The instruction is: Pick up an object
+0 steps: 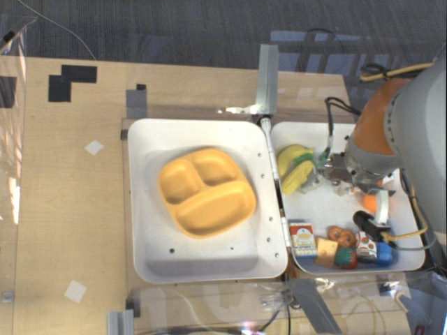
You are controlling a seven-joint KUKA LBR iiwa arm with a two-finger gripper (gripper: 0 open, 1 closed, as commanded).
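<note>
Seen from above at a slant, two shallow white bins sit side by side on a pale wooden bench point(63, 208). The left bin point(150, 257) holds a yellow plastic plate with three compartments point(207, 190), lying flat near its middle. The grey arm with an orange band point(380, 128) reaches into the right bin point(412, 260), and its gripper point(323, 172) hangs low over the bin's upper part. Just to the gripper's left lies a yellow toy corn cob with green husk point(295, 167), close by the fingertips, perhaps touching them; the wrist hides the fingers, so I cannot tell whether they are spread or closed. Along the right bin's near edge sit a small red and white carton point(302, 239), a green ball point(344, 257) and a blue piece point(384, 255).
</note>
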